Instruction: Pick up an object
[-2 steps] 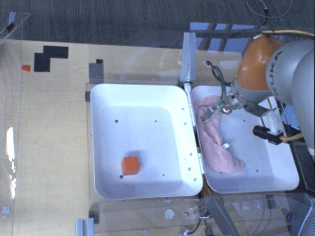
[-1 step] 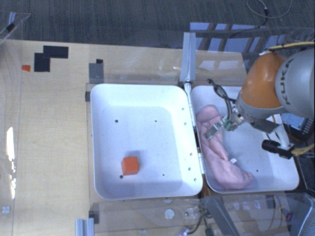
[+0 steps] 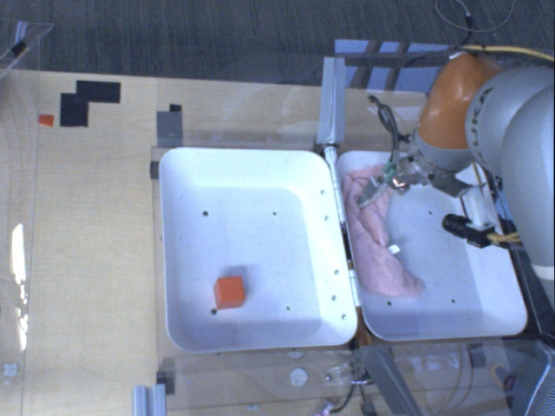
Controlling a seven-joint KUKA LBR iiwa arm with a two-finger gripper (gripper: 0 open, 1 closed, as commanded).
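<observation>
- Landmark for all positions: the divider (image 3: 340,224), the seam where the two white bins meet.
- The pink cloth (image 3: 375,232) lies in the right bin (image 3: 468,315), crumpled in a long strip hard against the divider, running from the bin's far end to past its middle.
- The orange block (image 3: 230,292) sits in the left bin (image 3: 260,180), well apart from the divider, toward that bin's near corner.
- The gripper (image 3: 381,183) is low over the far end of the cloth, just right of the divider. Whether it is spread or closed cannot be told from this view, and no cloth or other item is visibly caught in it.
- Risk 1: the cloth is soft and loosely folded. A closing grasp may pinch only a top fold, which would likely slip free on lifting.
- Risk 2: the cloth lies against the bin wall at the divider. A descent slightly off toward the divider could strike the rim rather than the fabric.
- Risk 3: a hold at one end would leave the long remainder trailing; it may drag across the bin or snag on the divider, pulling the cloth loose.
- Risk 4: a cable (image 3: 386,124) hangs close behind the gripper, right of the divider; it could foul a fast move.
- The tabletop (image 3: 87,258) left of the divider carries only dark markers, posing no hazard.
</observation>
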